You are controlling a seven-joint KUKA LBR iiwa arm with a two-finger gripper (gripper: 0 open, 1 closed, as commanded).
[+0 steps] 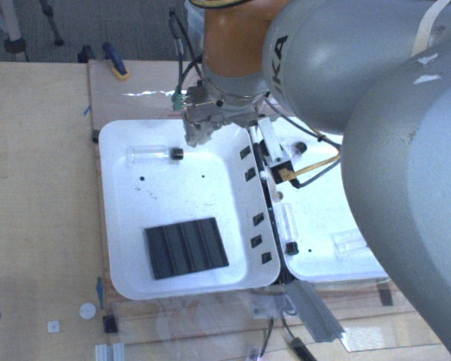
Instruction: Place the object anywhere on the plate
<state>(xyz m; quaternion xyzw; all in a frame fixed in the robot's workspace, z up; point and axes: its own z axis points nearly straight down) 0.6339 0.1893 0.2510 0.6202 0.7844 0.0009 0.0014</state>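
A clear plastic tube (150,155) with a black cap lies on its side in the far part of the left bin (120,224). The black ribbed plate (186,247) lies flat in the near half of the same bin, with nothing on it. My gripper (198,135) hangs over the far end of the left bin, just right of the tube's black cap and slightly beyond it. The tube lies apart from the gripper on the bin floor. The arm's grey bulk covers the upper right of the view.
The right bin (323,262) holds another clear tube with a black cap (286,230) and a clear flat piece (347,241). A row of black clips (257,218) runs along the divider between the bins. Small bits lie on the wooden bench at the lower left.
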